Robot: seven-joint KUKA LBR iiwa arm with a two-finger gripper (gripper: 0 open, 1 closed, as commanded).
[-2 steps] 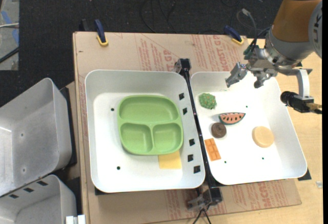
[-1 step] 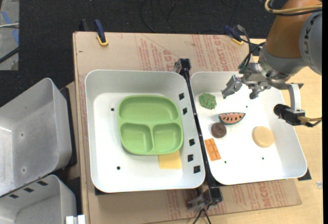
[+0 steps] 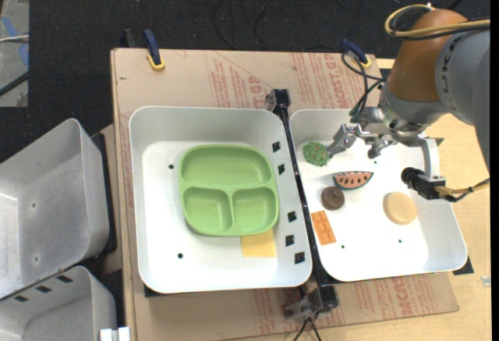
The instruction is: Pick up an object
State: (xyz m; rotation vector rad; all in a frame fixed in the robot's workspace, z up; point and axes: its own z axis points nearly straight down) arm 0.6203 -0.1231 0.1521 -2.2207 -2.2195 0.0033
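My gripper [image 3: 359,144] hangs over the back of the right bin [image 3: 437,253]. Its two fingers are spread open with nothing between them. The left fingertip [image 3: 340,141] is close beside a green broccoli piece [image 3: 316,153]. A watermelon slice [image 3: 352,179] lies just in front of the gripper. Further forward are a brown round cookie [image 3: 333,198], a tan round piece [image 3: 400,208] and an orange card [image 3: 323,227].
The left bin [image 3: 148,175] holds a green divided plate [image 3: 230,190] and a yellow square [image 3: 258,245] at its front edge. A black divider [image 3: 295,175] runs between the bins. White tubs [image 3: 47,199] stand off the bench at the left.
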